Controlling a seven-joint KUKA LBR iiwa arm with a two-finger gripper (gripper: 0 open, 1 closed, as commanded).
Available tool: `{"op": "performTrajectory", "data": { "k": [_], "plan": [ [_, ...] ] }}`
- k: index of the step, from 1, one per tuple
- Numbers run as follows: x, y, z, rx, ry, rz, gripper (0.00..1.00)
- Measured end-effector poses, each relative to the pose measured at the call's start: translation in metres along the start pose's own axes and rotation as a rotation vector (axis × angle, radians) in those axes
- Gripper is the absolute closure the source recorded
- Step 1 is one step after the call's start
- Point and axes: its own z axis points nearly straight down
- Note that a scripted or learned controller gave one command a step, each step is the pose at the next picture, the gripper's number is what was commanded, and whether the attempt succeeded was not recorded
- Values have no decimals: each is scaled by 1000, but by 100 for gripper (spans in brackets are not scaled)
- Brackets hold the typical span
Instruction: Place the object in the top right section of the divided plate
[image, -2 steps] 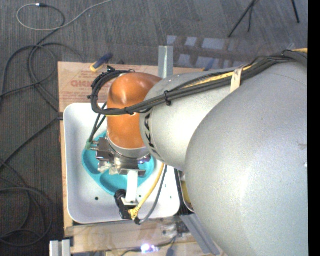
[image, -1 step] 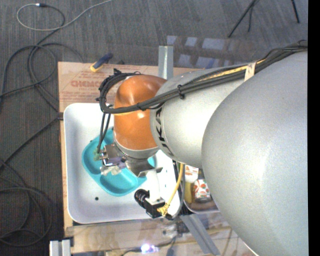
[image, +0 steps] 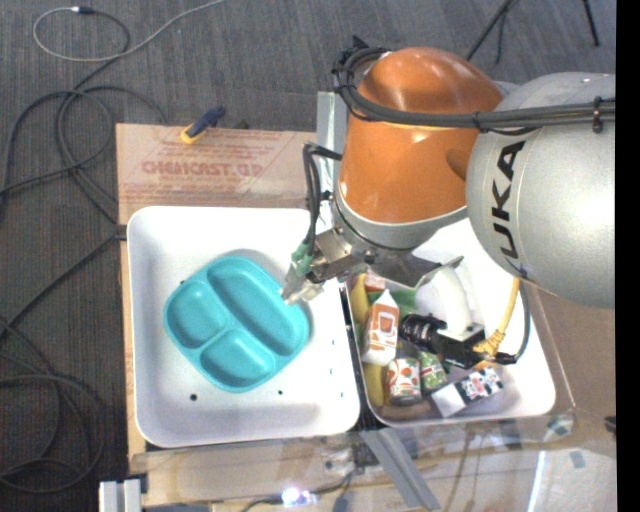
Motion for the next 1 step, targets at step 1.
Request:
{"op": "performTrajectory", "data": {
  "k": [1],
  "plan": [
    [57, 24, 104, 4, 4, -138, 100]
  ]
}}
